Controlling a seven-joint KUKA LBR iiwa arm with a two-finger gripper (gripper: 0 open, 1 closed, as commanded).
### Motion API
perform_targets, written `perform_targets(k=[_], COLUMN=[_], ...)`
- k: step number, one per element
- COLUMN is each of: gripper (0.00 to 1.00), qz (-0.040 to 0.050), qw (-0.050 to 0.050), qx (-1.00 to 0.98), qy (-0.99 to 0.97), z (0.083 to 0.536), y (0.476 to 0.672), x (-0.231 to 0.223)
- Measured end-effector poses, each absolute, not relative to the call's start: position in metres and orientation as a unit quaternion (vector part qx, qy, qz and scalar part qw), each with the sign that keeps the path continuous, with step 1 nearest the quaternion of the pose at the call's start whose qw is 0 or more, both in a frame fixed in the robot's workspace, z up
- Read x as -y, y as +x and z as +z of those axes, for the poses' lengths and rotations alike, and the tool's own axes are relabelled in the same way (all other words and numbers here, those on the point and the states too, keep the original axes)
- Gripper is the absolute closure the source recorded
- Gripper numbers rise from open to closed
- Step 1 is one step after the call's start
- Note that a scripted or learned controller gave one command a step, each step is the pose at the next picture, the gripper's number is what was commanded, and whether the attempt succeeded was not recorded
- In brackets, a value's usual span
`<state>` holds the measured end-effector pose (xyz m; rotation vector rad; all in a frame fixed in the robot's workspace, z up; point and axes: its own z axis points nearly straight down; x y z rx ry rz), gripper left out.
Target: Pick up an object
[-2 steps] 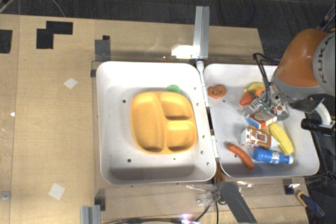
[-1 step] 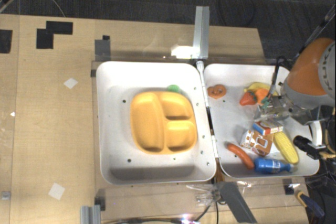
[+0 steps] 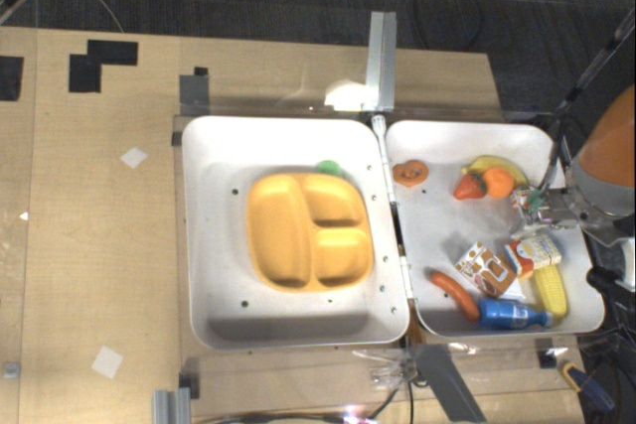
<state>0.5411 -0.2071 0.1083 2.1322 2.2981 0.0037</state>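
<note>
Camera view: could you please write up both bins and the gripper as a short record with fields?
left bin: holds a yellow divided tray; a small green object peeks out behind the tray's far edge
right bin: toy food, namely a donut, banana, orange, corn cob, sausage, blue bottle and a small carton
gripper: low over the right bin's right side, just above the corn cob
grasp: cannot tell
</note>
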Motion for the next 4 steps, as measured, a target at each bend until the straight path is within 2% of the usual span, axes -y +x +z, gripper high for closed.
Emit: perform_targets(k=[1, 2, 3, 4], gripper=[0.00, 0.00, 0.00, 0.00], qz=[0.0012, 0.0012, 0.0012, -0.0106], qw=[0.002, 0.003, 0.003, -0.016], qx=[-0.734, -0.764, -0.764, -0.668], qy=[0.679, 0.645, 0.645, 0.744], z=[0.107, 0.094, 0.094, 0.089], y=[0.541, 0.560, 0.560, 0.637], x=[0.205, 0.205, 0.205, 0.194])
